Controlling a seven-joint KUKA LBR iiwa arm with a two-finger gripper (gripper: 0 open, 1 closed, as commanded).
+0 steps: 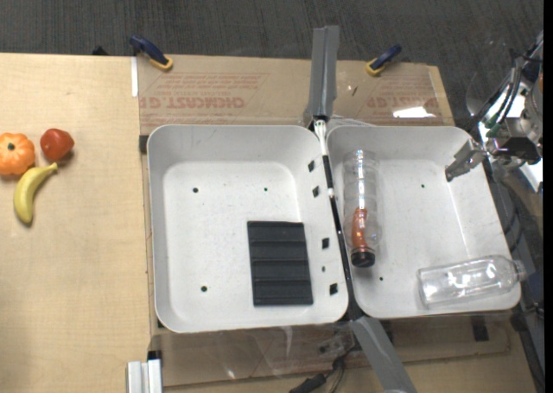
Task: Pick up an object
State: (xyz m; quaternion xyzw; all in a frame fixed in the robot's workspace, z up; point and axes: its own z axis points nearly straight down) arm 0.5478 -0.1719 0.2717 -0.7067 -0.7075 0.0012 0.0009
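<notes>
A black ridged block (280, 263) lies flat in the left bin (173, 210), toward its front. In the right bin (415, 158), a clear bottle (359, 208) with an orange label and a dark cap lies along the left wall, cap toward the front. A second clear bottle (469, 281) lies on its side at the front right corner. My gripper (465, 162) hangs over the right bin's far right side, above the floor and apart from both bottles. The arm comes in from the right edge.
An orange (15, 155), a red fruit (56, 144) and a banana (31, 192) lie on the wooden table left of the bins. Two clamps (151, 52) (383, 58) hold cardboard behind the bins. A grey bar (324, 72) runs between the bins.
</notes>
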